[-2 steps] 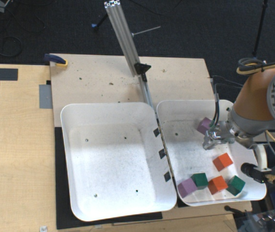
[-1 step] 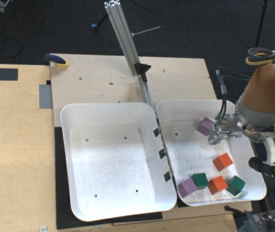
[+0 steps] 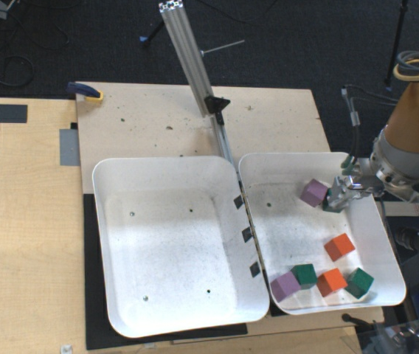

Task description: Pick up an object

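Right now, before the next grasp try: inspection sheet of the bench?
Surface: bench bears left bin and right bin, side by side.
Job's things: in the right bin, purple block by the gripper; orange block mid-bin; purple block, green block, orange block and green block clustered at the near edge.
Clutter: blue-handled clamp at the bench's far left corner.
Grippers: gripper low beside the far purple block; grasp unclear.
Cables: some on the dark floor.
Surroundings: slanted aluminium rail.

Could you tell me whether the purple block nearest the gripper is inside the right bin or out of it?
Inside: the purple block rests on the right bin floor, beside the gripper.
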### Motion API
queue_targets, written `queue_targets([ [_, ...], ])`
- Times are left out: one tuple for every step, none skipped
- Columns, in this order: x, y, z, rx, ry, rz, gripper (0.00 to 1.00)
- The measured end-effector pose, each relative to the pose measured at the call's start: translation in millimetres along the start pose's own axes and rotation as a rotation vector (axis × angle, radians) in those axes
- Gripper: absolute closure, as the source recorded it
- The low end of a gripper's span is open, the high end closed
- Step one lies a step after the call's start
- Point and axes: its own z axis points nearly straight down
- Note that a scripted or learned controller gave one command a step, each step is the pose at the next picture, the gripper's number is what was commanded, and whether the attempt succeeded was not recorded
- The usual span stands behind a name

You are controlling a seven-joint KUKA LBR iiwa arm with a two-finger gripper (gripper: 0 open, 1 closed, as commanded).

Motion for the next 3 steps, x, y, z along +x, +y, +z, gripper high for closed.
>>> queue_targets([
  [60.7, -13.4, 2.1, 0.007, 0.004, -0.003, 1.00],
  [110.5, -24.0, 15.9, 0.008, 0.003, -0.002, 1.00],
  [164.0, -42.2, 18.5, 0.009, 0.003, -0.002, 1.00],
])
